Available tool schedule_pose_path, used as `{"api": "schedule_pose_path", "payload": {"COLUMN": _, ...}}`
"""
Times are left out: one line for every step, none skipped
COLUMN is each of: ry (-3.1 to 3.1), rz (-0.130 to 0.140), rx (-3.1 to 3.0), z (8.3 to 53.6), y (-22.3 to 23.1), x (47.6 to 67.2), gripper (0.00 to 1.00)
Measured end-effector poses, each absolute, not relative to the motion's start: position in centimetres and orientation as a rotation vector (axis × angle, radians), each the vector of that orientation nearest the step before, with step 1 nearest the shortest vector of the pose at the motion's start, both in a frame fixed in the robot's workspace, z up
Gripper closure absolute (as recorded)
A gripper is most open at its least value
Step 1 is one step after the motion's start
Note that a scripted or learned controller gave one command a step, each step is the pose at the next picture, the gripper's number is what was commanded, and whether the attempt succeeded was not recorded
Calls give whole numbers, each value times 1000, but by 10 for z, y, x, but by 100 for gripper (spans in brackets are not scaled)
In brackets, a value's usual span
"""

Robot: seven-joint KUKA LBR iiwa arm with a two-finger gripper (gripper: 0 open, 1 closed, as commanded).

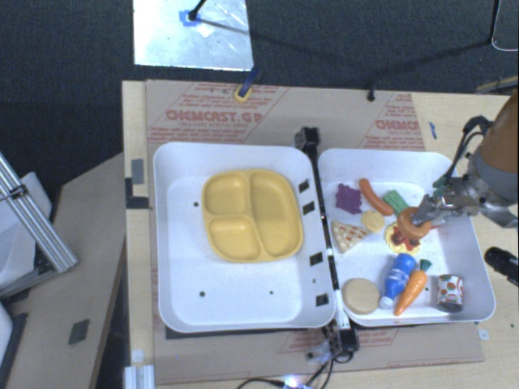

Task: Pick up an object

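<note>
Tool (423, 215) low, arm slanting in from right

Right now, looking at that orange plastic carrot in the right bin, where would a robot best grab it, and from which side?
Probably across the middle of the orange plastic carrot, coming straight down from above. It lies flat and slanted, green top toward the upper right, so the pincer should close across its narrow width. The blue plastic bottle presses close on its left, leaving little room there.

Grey arm (496, 168) (orange band above), seemingly black cable (464, 140).
</note>
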State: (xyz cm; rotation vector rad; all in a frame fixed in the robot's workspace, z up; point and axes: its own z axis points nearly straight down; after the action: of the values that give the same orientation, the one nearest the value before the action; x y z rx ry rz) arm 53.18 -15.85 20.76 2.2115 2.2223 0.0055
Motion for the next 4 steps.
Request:
{"api": "schedule_pose_path", "payload": {"ry": 2224, "rz": 3, "rx": 2214, "z": 225, "y": -159, "x": 533, "gripper": 100}}
{"api": "schedule_pose_path", "payload": {"ry": 2231, "rz": 7, "rx": 2209, "z": 236, "y": -110, "x": 560, "gripper": 100}}
{"api": "schedule_pose_path", "payload": {"ry": 2231, "rz": 6, "rx": 2209, "z": 244, "y": -62, "x": 581, "gripper": 100}}
{"api": "schedule_pose_path", "payload": {"ry": 2231, "rz": 5, "rx": 2210, "z": 231, "y": -19, "x": 607, "gripper": 100}}
